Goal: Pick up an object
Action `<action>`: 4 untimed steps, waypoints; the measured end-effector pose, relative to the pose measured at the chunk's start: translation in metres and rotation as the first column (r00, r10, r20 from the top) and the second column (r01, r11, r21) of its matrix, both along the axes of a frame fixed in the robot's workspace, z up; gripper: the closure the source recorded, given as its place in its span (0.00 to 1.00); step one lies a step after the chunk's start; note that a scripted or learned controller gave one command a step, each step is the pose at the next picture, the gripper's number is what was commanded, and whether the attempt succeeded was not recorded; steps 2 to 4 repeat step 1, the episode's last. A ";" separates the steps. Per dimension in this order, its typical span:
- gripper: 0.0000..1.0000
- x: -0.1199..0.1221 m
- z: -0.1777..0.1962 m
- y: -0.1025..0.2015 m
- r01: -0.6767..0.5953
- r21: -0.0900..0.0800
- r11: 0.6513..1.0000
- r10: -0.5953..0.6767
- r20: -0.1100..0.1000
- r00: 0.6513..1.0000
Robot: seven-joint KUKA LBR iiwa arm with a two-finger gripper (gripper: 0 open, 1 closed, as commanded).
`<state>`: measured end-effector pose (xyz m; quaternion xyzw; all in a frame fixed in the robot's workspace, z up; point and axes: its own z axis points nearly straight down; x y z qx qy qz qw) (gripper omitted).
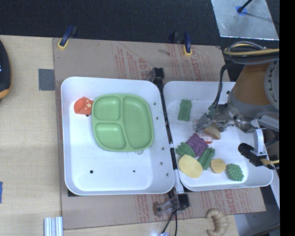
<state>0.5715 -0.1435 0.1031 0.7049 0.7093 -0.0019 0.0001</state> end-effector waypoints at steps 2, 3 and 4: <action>1.00 0.057 0.095 0.089 -0.007 0.006 1.000 0.007 0.013 1.000; 1.00 0.057 0.095 0.089 -0.007 0.006 1.000 0.007 0.013 1.000; 1.00 0.057 0.095 0.089 -0.007 0.006 1.000 0.007 0.013 1.000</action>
